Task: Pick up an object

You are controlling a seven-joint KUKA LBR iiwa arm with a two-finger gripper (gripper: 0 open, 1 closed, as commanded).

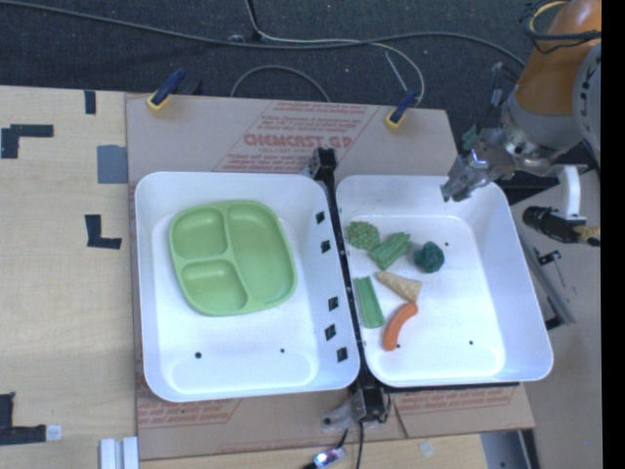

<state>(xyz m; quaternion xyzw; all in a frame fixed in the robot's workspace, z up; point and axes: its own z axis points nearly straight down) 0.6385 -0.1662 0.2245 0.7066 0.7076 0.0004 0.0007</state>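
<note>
Camera view, gripper: the gripper [459,188] hangs over the far right corner of the right bin [508,262]; whether its jaws are apart or together I cannot tell, and nothing shows between them
Task's thing: no one piece is named; the toy foods lie in the left half of the right bin, the dark green ball [429,256] nearest the gripper
Handling: they look like small light plastic pieces, stiff and smooth, likely to slip; the ball may roll, so the orange carrot [397,325] or green stick [369,301] is better gripped across its narrow middle
Crowding: the broccoli [363,234], green pod [391,249] and cone [399,284] lie close together
Other things: a green divided plate [232,257] sits in the left bin [156,291], well apart
</note>
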